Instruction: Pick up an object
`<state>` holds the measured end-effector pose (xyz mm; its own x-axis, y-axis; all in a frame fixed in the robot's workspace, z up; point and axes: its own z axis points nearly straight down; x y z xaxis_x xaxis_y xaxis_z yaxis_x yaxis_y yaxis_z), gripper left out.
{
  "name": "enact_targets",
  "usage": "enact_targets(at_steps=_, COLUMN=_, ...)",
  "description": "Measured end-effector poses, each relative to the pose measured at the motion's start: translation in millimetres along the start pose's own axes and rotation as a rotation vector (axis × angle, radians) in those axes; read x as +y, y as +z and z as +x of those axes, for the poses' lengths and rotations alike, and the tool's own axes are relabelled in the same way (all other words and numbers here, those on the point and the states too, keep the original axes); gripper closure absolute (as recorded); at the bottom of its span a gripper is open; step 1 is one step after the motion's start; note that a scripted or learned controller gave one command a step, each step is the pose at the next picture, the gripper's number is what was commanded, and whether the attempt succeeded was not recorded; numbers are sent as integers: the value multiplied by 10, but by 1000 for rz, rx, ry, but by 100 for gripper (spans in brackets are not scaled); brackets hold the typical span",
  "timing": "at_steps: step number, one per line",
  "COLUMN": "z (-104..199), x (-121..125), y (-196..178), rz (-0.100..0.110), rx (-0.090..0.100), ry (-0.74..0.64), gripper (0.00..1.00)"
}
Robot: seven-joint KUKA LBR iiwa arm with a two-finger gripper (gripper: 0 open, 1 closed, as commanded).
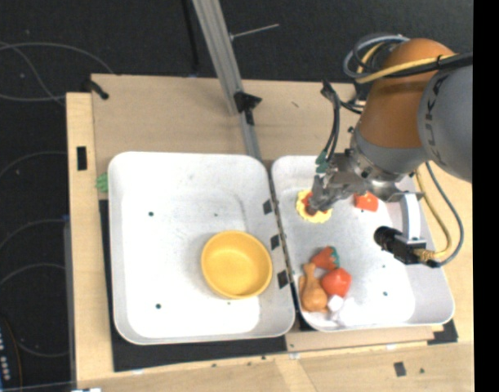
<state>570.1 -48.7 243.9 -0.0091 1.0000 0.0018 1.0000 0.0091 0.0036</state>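
Observation:
My gripper (318, 203) reaches down into the right bin (396, 300), directly over a small yellow object (306, 211) near the bin's upper left corner. The object's edge peeks out from under the fingers, so the contact is hidden. A small red-orange piece (366, 202) lies just right of the gripper. Near the bin's front left lie an orange carrot-like toy (323, 259), a red tomato-like toy (336, 282), a brown pear-shaped toy (313, 291) and a small white piece (336, 304), clustered together.
A yellow bowl (236, 264) sits in the left bin (151, 219), towards its front right. A black fitting (394, 244) with a cable hangs over the right bin's right side. A slanted metal pole (224, 64) rises behind the bins.

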Motion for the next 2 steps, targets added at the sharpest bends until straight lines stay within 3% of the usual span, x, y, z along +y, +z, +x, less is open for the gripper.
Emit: enact_targets(at_steps=2, z=907, x=27, y=113, rz=4, rx=-2, ry=3, gripper=100)
